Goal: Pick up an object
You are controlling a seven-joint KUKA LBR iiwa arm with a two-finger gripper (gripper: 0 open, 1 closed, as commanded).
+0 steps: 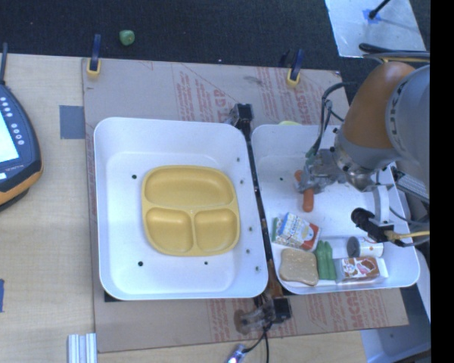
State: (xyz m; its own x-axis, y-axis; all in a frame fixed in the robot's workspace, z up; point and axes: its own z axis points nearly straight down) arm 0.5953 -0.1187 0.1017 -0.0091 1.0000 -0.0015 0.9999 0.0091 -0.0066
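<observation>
The two-finger gripper (312,181) hung low over the right-hand shallow white bin (276,153), and whether its jaws were apart or together could not be told. A small orange sausage-shaped toy (309,200) lay just below it on the bin floor. Nearer the front sat a white and blue carton (296,231), a tan slice of toy bread (298,267), a green pickle-like piece (325,261) and a red and white packet (361,268). The left-hand white bin (113,203) held a yellow three-compartment plastic plate (190,208).
</observation>
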